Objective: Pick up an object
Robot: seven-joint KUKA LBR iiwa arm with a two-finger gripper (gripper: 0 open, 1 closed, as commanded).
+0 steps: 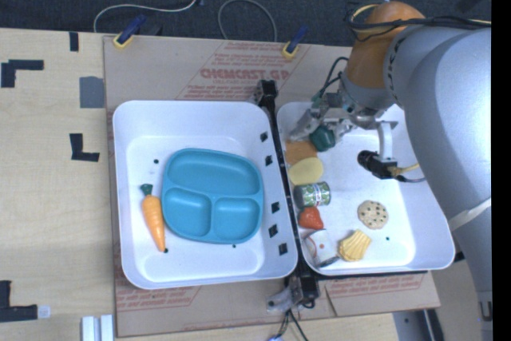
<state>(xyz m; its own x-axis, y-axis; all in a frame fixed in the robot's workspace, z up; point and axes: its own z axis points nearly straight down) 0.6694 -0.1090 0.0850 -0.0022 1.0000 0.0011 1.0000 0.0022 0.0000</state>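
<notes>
A tray (212, 206) and carrot (153, 221) lie side by side in the left bin (128, 124), carrot leftmost.

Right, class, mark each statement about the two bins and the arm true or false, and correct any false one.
1. The blue divided tray lies in the left bin. True.
2. The carrot lies inside the tray. False: it lies beside the tray, on the bin floor at its left.
3. The cookie lies in the right bin. True.
4. The small can stands in the left bin. False: it lies in the right bin, near the divider.
5. The gripper is over the left bin. False: it is at the far end of the right bin.
</notes>
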